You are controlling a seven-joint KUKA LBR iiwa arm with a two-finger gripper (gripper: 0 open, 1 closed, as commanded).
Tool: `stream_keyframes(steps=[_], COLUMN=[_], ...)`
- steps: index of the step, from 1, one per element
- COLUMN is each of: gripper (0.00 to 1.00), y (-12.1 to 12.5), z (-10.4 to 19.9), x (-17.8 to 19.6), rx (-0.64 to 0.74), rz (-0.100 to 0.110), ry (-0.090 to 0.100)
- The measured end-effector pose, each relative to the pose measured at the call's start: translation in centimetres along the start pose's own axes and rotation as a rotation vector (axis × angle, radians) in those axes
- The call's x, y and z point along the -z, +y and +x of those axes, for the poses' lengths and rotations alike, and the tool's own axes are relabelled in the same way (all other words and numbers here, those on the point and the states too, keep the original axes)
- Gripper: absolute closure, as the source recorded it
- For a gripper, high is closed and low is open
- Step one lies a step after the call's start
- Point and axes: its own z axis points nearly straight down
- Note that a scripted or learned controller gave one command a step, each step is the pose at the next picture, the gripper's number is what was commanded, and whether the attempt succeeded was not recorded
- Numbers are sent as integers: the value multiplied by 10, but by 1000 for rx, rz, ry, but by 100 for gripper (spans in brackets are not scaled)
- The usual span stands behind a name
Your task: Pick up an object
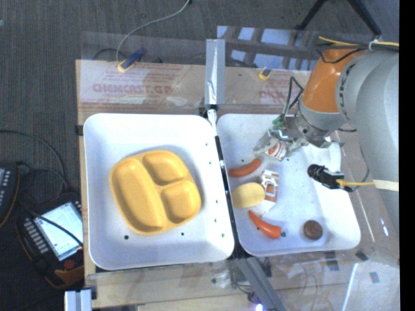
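Observation:
My gripper (280, 140) is low over the back of the right bin (337, 203), under the orange band of the arm. A small white and red item (275, 151) lies right at its tip; whether it is gripped is unclear. Just in front lie an orange-red sausage (244, 168), a small white and red carton (270, 185), a pale yellow rounded piece (248, 195), a red-orange carrot with a green end (266, 225) and a brown disc (313, 229).
The left bin (97, 173) holds a yellow three-compartment plate (155, 190). A black part with a yellow cable (326, 176) hangs over the right bin's right side. The grey arm covers the right bin's far right corner.

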Motion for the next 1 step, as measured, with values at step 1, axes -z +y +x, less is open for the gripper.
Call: stream_keyframes(steps=[1], gripper=[100], y=[-55], z=[33], x=[74], rx=[0], rz=[1], ry=[1])
